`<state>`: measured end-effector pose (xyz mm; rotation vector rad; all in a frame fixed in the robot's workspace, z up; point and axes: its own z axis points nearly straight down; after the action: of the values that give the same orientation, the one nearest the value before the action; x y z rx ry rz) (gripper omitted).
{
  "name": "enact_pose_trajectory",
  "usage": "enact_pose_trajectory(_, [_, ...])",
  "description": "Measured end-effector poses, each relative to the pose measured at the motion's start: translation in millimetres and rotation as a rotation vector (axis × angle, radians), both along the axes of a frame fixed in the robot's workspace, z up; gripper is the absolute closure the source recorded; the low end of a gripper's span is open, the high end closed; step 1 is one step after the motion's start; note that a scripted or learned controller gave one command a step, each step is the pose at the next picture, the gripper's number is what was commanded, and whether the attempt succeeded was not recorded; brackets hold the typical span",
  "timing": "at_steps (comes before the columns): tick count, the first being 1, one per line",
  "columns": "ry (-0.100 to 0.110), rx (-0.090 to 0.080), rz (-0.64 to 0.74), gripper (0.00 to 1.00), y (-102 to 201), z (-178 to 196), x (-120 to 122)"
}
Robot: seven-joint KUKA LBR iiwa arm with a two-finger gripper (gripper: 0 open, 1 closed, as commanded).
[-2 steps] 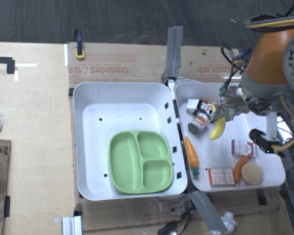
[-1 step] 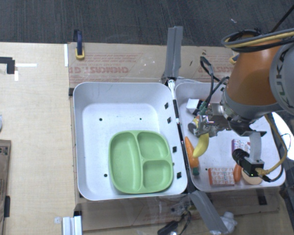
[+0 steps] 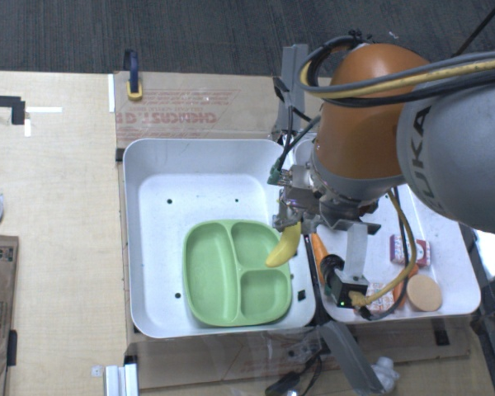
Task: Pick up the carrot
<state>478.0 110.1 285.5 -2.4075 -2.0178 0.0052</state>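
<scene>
The carrot point(image 3: 318, 249) shows as a thin orange strip in the right bin point(image 3: 458, 308), close to its left wall and mostly covered by the arm. My gripper point(image 3: 290, 223) hangs over the wall between the two bins, just left of the carrot. It is shut on the upper end of a yellow banana-shaped piece point(image 3: 282, 247), which slants down over the right edge of the green divided plate point(image 3: 231, 275). The carrot is not between the fingers.
The green plate lies in the left bin point(image 3: 148, 221), toward its front. The right bin also holds a tan round disc point(image 3: 425, 294) and a pink-and-white packet point(image 3: 419, 251). The arm's orange body and cables cover much of the right bin.
</scene>
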Motion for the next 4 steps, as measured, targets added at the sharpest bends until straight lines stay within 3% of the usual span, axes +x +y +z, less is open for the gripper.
enact_pose_trajectory(1, [0.001, -0.003, -0.233, 1.0, 6.8, 15.9, 1.6])
enact_pose_trajectory(2, [0.0, -0.004, -0.381, 1.0, 85.6, 66.7, 5.9])
enact_pose_trajectory(3, [-0.003, -0.004, -0.926, 1.0, 32.6, 138.5, 10.8])
enact_pose_trajectory(4, [-0.005, -0.003, -1.157, 1.0, 50.9, 123.4, 0.1])
